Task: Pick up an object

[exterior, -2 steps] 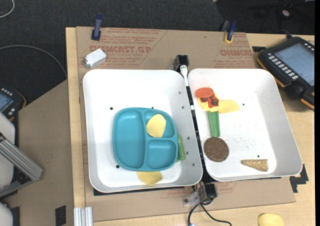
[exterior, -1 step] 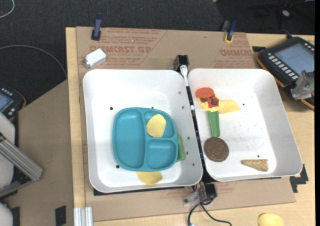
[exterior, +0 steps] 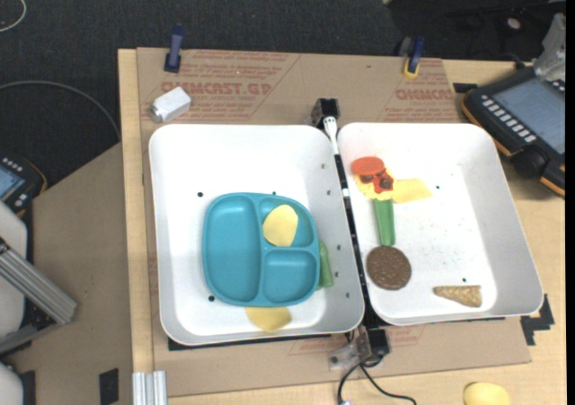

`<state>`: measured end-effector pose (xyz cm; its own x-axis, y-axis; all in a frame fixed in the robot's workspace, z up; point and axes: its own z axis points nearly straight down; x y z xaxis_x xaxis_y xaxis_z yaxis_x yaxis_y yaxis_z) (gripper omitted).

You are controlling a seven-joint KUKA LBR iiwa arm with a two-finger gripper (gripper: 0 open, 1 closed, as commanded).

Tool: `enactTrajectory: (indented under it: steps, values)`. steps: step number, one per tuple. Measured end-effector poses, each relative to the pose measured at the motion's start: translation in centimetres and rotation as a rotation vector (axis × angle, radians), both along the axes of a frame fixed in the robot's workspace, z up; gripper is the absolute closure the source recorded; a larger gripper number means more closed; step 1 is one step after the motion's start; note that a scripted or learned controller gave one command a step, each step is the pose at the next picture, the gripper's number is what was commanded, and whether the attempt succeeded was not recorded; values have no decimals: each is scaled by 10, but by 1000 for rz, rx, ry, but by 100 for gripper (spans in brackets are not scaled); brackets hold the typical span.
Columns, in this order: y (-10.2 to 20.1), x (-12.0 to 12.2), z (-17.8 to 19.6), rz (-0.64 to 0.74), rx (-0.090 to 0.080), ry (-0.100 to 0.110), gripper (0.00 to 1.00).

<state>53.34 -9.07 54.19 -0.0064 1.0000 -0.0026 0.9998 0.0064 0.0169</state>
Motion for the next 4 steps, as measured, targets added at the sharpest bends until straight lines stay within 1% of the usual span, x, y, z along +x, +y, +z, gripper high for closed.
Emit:
enactTrajectory:
  steps: [1, 2, 3, 4]
  values:
    - [13, -43, -127, -8, 5, 32, 100]
    - [58, -18, 1, 0, 2, -1, 100]
    - [63, -55, -82, -8, 3, 26, 100]
    - [43, -56, -282, -11, 3, 33, 100]
